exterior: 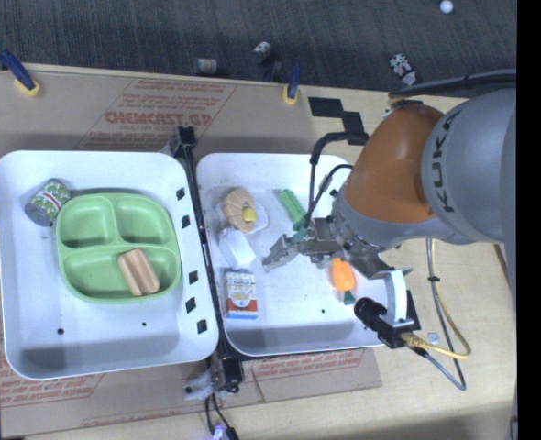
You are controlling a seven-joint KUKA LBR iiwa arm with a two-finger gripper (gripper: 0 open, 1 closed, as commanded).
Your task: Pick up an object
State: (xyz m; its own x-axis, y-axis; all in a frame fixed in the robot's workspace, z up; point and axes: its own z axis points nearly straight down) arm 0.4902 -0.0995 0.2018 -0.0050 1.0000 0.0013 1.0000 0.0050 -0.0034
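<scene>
One fixed camera looks down, seemingly at a slant, on both bins (pixel 96 337)

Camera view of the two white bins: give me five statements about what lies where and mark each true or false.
1. The green divided plate sits in the left bin. True.
2. The tan sausage-like piece lies in the right bin. False: it rests in a lower compartment of the green plate.
3. The small carton lies in the right bin, near its left wall. True.
4. The tin can stands in the middle of the green plate. False: it lies beside the plate's upper left edge, in the left bin.
5. The orange carrot-like piece is in the left bin. False: it is in the right bin, beside the gripper.
</scene>
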